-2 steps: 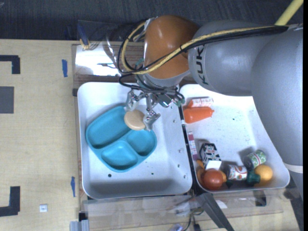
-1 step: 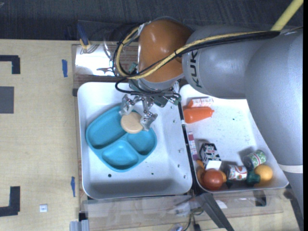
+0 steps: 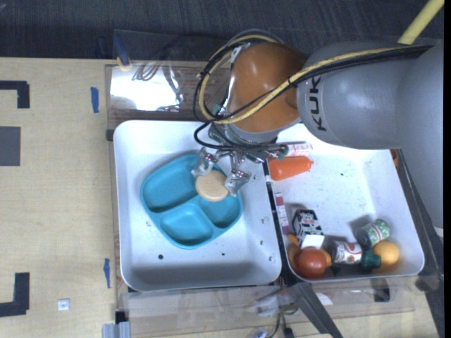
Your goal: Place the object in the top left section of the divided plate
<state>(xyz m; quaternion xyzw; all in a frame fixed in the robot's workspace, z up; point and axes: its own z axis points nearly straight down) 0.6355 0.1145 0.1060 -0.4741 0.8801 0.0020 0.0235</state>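
Hovering over the blue divided plate (image 3: 184, 213), the fingers (image 3: 208, 165) sit clamped on a tan disc (image 3: 211, 187), above its upper sections

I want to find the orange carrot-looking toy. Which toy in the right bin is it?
The long orange toy at the bin's top left corner, beside the divider. The other toys cluster along the bottom edge.

Orange carrot (image 3: 290, 167) partly under arm (image 3: 366, 94)

Glossy blue plastic plate (image 3: 184, 220), matt white bins (image 3: 134, 210)
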